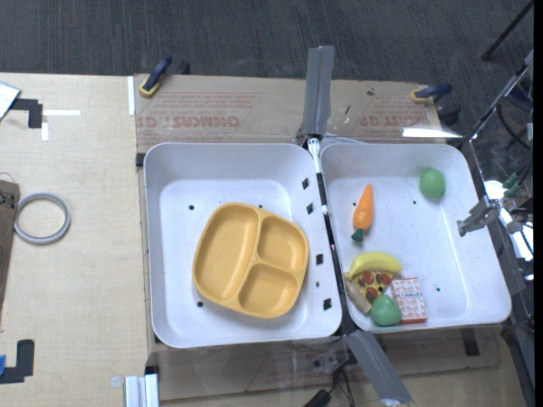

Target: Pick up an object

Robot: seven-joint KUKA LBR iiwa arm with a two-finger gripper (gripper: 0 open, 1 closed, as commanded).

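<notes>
Right bin (475, 312): we are seeing all the loose toys lying here, so this is the bin we are reading as the source for the pick
Carrot (363, 209): it is lying alone near the middle of the right bin, tip pointing up the view, with bare floor on both sides, which is making it an easy target in our judgement
Green ball (432, 183): it is sitting by itself near the far right corner, well apart from the carrot and close to the bin wall
Cluster at the near edge: a banana (375, 264), a pizza slice (365, 288), a red and white carton (409, 299) and a green fruit (385, 311) are crowding together, touching or overlapping, so we are expecting a grasp there to be awkward
Left bin (161, 227): it is holding a yellow divided plate (252, 259), tilted slightly across the floor
Gripper (475, 220): we are taking the grey metal piece hanging at the right bin's right rim to be the gripper, coming in from the right; it is standing apart from every toy, and we cannot tell whether it is apart or together
Task progress: nothing is being held, so we are judging that the pick has not begun
Next move: we are thinking it needs to travel left over the bin and descend on an isolated toy
Tabletop (76, 312): a tape roll (40, 218) is lying at the left, well apart from both bins
</notes>
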